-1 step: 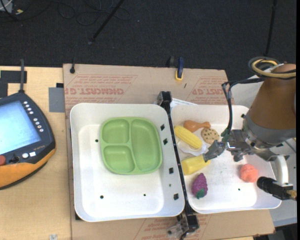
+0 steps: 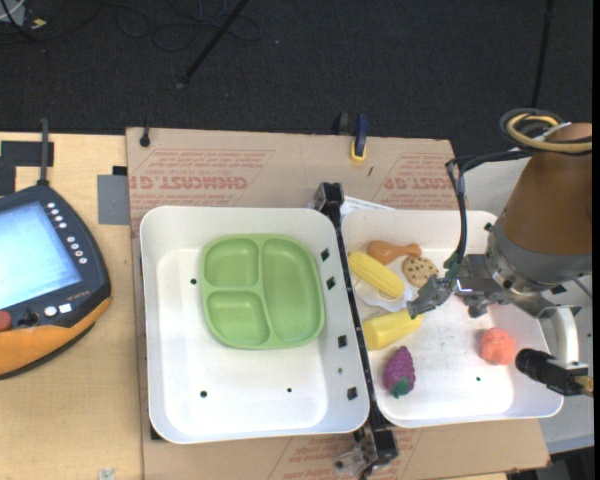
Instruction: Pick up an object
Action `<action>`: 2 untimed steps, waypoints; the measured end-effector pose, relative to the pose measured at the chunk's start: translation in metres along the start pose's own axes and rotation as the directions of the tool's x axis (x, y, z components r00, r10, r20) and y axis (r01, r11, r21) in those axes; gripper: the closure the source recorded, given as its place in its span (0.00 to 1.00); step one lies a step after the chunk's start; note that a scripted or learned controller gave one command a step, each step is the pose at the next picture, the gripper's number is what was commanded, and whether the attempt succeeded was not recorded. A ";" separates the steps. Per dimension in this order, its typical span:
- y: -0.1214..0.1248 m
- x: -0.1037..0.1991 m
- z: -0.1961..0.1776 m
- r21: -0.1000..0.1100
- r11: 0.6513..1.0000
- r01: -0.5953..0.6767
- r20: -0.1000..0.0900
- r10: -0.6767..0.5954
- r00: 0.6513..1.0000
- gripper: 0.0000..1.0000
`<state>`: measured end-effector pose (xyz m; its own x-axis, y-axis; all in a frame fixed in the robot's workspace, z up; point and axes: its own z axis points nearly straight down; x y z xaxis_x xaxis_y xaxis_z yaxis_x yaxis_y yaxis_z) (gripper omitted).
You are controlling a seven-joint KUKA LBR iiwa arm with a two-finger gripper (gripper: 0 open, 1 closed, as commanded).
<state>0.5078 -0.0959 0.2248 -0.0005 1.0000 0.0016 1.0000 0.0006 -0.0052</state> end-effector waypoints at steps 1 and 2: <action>0.004 0.004 0.045 0.004 1.000 0.001 -0.001 -0.001 1.000 0.00; 0.002 0.004 0.109 0.005 1.000 0.000 -0.001 0.000 1.000 0.00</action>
